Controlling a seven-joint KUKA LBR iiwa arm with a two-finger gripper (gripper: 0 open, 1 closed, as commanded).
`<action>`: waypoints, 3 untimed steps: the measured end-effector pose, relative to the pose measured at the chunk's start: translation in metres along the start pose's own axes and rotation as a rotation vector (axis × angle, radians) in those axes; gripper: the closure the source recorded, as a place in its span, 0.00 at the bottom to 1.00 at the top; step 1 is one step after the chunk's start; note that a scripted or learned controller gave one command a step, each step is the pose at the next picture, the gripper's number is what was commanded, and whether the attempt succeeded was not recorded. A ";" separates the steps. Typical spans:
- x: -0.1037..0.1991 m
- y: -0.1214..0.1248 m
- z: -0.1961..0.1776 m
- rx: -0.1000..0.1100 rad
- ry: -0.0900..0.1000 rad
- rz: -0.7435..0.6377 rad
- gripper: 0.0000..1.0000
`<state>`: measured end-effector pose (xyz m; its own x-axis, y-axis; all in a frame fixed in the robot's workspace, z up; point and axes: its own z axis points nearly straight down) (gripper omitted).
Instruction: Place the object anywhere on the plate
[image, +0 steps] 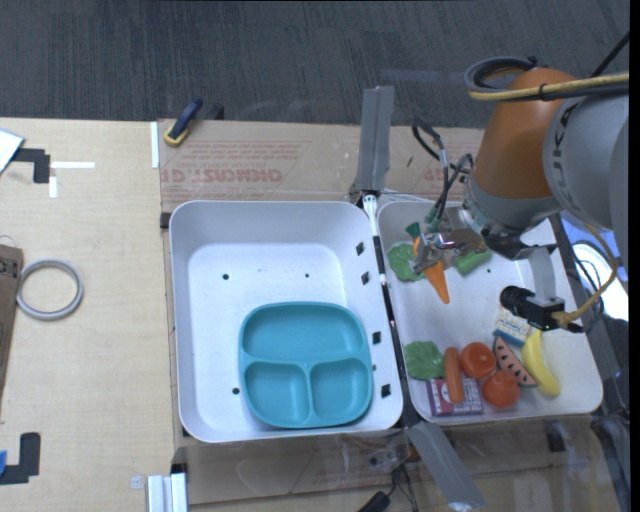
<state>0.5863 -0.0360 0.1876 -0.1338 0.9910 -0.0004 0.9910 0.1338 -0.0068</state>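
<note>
A teal three-compartment plate (305, 362) lies in the left bin (200, 300), toward its front. Over the back of the right bin (585, 395), my gripper (434, 246) reaches down from the arm with the orange band. It is shut on the green leafy top of an orange toy carrot (439, 281). The carrot hangs between the fingers, its tip pointing toward the bin's front. The gripper is to the right of the plate and farther back, across the wall between the bins.
Beside the carrot in the right bin are a green lettuce piece (402, 263) and a green block (471, 262). Its front holds a banana (541, 362), watermelon slice (512, 362), tomato (477, 358), sausage (453, 376) and leafy green (422, 358). A tape roll (47, 288) lies far left.
</note>
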 end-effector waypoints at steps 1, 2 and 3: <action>0.000 0.000 0.000 0.000 0.000 0.000 0.00; 0.090 0.084 -0.001 -0.002 -0.002 -0.218 0.00; 0.154 0.031 -0.029 0.000 -0.001 -0.348 0.00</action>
